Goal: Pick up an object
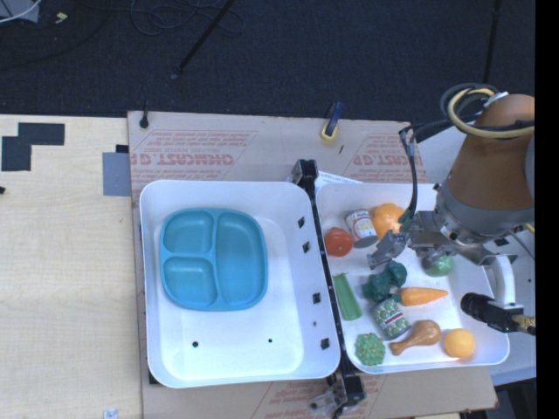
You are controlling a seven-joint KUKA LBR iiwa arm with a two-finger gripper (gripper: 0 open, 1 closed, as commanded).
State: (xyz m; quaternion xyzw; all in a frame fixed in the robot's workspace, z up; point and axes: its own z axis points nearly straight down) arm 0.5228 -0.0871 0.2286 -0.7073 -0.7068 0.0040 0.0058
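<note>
The bench (79, 304) is seen to carry two white bins side by side. In the left bin (166, 347) a blue divided plate (214, 260) lies toward its far left corner. The right bin (498, 352) holds the toy food: a carrot (424, 296), a chicken drumstick (416, 336), a green cucumber stick (346, 295) by its left wall, dark broccoli (385, 282) mid-bin, an orange (385, 217) and a small can (359, 223) near the far edge, a red tomato (338, 242), a lemon (458, 344) at the near right corner, a lighter broccoli floret (369, 349) at the near edge.

The arm (489, 164) is reached in over the right bin's far right part, wrist bent downward. The gripper (389, 250) is poised just above the dark broccoli; its opening cannot be told, and nothing is seen held.

The approach step is judged in hand; a descent onto the broccoli, then a closing, would be called for.
</note>
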